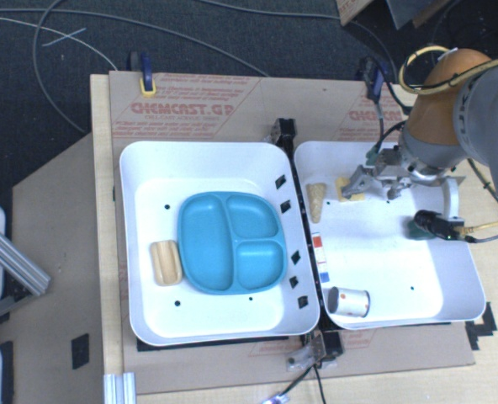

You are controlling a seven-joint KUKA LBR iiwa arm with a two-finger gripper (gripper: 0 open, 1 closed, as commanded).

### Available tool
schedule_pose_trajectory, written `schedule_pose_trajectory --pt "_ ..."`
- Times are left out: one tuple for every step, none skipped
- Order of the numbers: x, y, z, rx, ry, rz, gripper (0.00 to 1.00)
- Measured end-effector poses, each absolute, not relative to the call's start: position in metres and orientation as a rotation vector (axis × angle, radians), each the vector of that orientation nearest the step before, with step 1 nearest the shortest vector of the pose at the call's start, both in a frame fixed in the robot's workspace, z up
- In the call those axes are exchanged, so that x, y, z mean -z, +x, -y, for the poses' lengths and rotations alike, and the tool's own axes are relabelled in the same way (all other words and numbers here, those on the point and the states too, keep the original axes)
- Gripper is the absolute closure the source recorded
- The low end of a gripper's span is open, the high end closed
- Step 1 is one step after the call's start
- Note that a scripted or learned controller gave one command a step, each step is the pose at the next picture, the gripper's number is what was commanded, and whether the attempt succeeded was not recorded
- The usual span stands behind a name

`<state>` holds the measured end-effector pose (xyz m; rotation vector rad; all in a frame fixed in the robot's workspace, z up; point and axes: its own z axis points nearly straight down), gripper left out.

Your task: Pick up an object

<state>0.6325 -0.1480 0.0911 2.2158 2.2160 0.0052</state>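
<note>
Arm point(451, 108) enters from the right and is bent over the far part of the right bin point(451, 310). Gripper point(364, 181) sits low over the bin floor, pointing left; whether it is open or closed cannot be told from this angle. A small yellow piece point(351, 192) lies at the gripper's tip, touching or just beside it (contact not confirmed, and no hold on it is visible). Just left of that, near the divider between the bins, lies a tan elongated block point(315, 201). A silver cylinder point(350, 302) with a dark end lies on its side in the near left corner of the same bin. Left bin point(140, 225) holds a blue divided plate point(230, 242), roughly centred, with a tan wooden block point(166, 262) just beside its left edge.
</note>
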Motion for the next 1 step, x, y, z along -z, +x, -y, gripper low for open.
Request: schedule_pose_trajectory --pt "-0.1028 0.6335 0.1479 -0.009 2.213 -2.214 1.0"
